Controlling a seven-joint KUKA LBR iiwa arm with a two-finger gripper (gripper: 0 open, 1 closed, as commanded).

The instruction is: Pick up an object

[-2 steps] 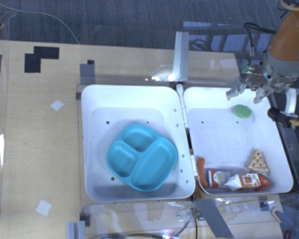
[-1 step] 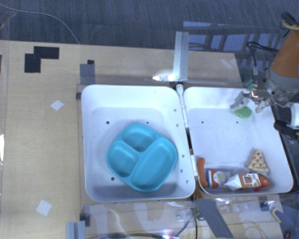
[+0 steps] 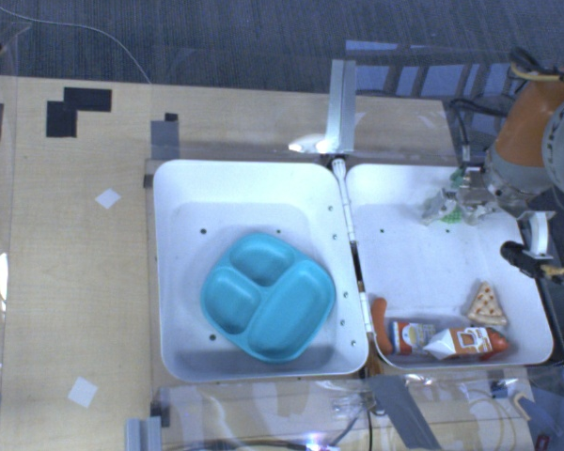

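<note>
On the pale wooden bench (image 3: 66, 280) two shallow white plastic bins sit side by side, their inner rims touching along the middle. The left bin (image 3: 183, 252) holds a teal plastic divided plate (image 3: 268, 296) with three compartments, lying flat slightly toward the near side of the bin floor and turned at an angle. The right bin (image 3: 414, 271) holds several items: along its near wall lies a crumpled orange and white food pouch (image 3: 446, 339), stretched lengthwise against the rim, and just beyond its right end sits a small triangular toy pizza slice with red dots (image 3: 485, 303), apart from the pouch but near it. The grey arm with an orange band (image 3: 536, 125) reaches in from the right over the far right corner of the right bin. Its pincer (image 3: 462, 203) hangs low over the far part of that bin, and a small green and white object (image 3: 449, 214) shows at its tip; it is too small and blurred to say what it is or whether the pincer grips it, and I cannot tell whether the pincer is released or clenched. A black cable loop (image 3: 522, 256) hangs beside the arm near the right wall.
</note>
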